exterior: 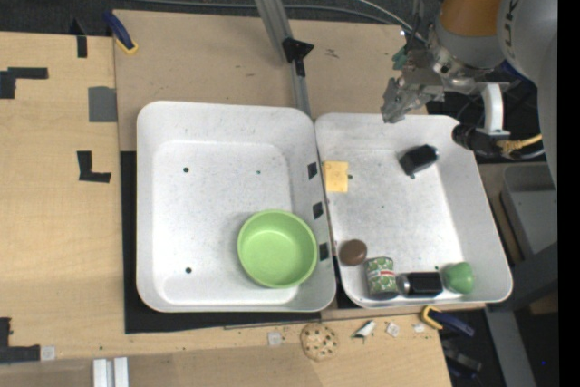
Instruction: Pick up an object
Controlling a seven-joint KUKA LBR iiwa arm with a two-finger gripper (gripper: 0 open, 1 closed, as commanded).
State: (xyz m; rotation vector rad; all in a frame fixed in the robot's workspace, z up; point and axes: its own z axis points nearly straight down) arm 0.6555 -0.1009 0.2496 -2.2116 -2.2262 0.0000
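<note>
I see tan bench [208, 59] carrying two white bins [227, 131]; cookie [316, 341] on bench just below bins, white scraps [364, 330] beside it.

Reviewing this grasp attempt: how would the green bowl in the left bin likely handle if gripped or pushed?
The green bowl looks rigid and probably light. Standing upright on its base, it would likely slide, not roll. Its thin rim suits a pinch, though smooth walls may slip.

Glossy green plastic bowl [276, 248]

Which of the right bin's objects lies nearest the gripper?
The black object, alone in the bin's far part just below the gripper; the yellow block sits further left, the rest along the near edge.
</note>
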